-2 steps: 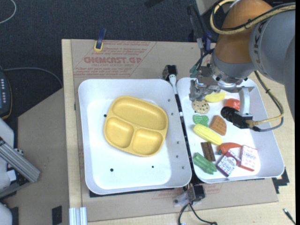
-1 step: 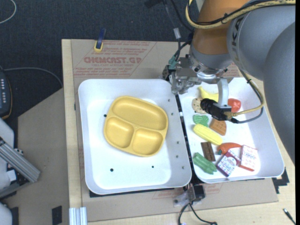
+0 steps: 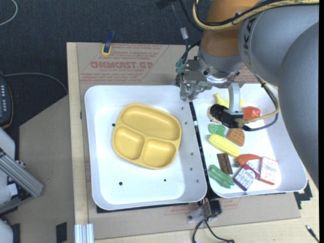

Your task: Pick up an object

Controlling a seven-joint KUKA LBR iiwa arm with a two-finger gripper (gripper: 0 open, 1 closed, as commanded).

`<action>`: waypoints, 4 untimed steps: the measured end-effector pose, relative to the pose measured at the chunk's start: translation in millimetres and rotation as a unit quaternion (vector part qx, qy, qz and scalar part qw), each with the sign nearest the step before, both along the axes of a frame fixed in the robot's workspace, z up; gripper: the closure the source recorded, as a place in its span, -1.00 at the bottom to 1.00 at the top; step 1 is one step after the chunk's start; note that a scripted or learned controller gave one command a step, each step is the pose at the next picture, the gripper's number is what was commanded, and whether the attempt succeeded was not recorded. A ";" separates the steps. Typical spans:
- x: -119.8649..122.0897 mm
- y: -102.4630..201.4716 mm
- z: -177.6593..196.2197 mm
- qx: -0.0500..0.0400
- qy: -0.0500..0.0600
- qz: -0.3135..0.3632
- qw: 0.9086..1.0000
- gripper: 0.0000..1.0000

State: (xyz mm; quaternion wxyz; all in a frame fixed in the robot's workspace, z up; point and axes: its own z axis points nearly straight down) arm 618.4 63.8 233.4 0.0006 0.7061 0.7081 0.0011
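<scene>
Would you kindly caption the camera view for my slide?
Gripper above the bins' shared edge; yellow divided tray in one, toy food in the other.

The arm (image 3: 283, 44) runs out past the top and right edges and covers the right bin's (image 3: 286, 178) far corner. A yellow item (image 3: 221, 99) lies partly hidden behind the wrist. Print on the packets (image 3: 268, 170) is too small to read.

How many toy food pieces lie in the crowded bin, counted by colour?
Yellow: 2 (banana piece, corn cob)
Green: 2 (small green piece, pea pod)
Red: 2 (tomato, red piece)
Brown: 2 (waffle, chocolate bar)
Red-and-white: 2 (near packet, far packet)
Total: 10
</scene>
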 end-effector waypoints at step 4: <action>2.4 -3.0 0.6 0.000 -0.001 -0.001 1.000 1.00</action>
